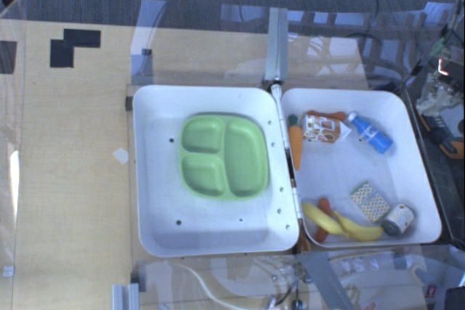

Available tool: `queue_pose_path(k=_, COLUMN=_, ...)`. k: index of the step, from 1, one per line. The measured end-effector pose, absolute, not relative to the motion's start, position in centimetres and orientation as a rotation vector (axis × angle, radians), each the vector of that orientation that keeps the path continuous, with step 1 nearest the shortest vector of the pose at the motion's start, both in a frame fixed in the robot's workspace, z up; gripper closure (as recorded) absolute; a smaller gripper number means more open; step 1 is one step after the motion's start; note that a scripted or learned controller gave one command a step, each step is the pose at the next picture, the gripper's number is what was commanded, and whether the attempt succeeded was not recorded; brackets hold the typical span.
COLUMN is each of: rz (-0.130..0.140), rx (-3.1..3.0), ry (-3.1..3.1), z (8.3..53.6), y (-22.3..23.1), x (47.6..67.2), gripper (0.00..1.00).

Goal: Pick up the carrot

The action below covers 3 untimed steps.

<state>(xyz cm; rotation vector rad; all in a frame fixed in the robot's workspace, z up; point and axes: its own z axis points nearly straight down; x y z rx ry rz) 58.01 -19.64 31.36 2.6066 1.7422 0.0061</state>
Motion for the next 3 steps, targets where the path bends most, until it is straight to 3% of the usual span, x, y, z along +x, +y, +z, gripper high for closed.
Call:
queue_pose_path(k=2, rz=0.003, rx=1.503, ry=2.748, z=34.1, y=-20.6, x=53.2, gripper=1.0)
queue_pose_path(k=3, rz=0.001, rx=1.035, ry=2.953, z=34.1, y=-20.5, x=56.9, gripper=1.0)
